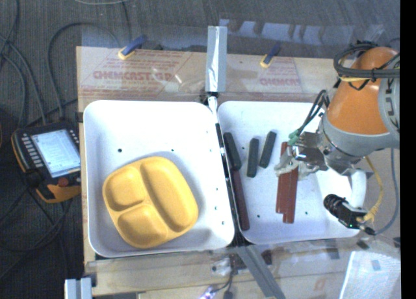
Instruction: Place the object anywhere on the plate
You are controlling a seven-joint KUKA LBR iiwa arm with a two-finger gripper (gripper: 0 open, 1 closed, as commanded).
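In the right bin (312, 223), the reddish-brown bar (286, 195) is seen directly under the gripper (290, 161); grip state cannot be told. Judged stiff, light; best pinched across its narrow width, then carried to the yellow plate (150, 200).

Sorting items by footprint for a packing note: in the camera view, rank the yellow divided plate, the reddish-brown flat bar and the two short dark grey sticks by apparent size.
1. Yellow divided plate
2. Reddish-brown flat bar
3. The two short dark grey sticks, which look alike
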